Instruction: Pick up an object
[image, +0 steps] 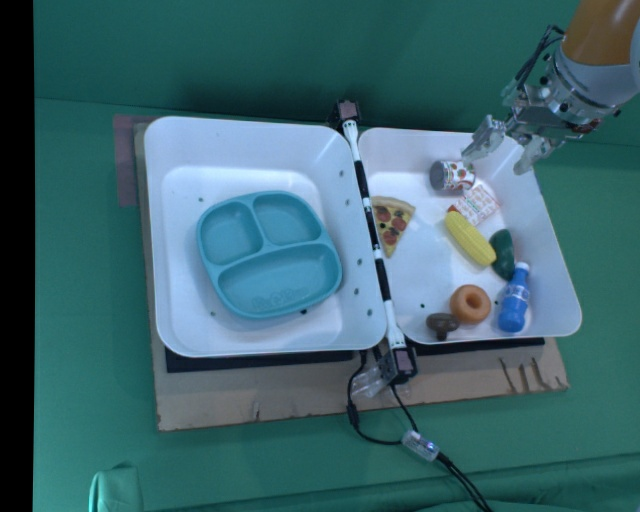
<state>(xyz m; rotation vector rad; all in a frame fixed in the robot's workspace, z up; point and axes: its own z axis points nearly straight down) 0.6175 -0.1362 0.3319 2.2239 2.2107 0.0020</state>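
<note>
The approach seems underway: the pincer (505, 143), spread wide and empty, must descend onto the small cylindrical printed can (451, 176).

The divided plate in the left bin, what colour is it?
The divided plate is teal, a blue-green, seen clearly in the overhead camera view.

glossy plastic bins (170, 150), matt cardboard base (300, 405)

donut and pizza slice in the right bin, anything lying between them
In the camera view, nothing lies between the donut and the pizza slice: that stretch is bare white bin floor. The brown mushroom sits beside the donut, off that line.
</note>
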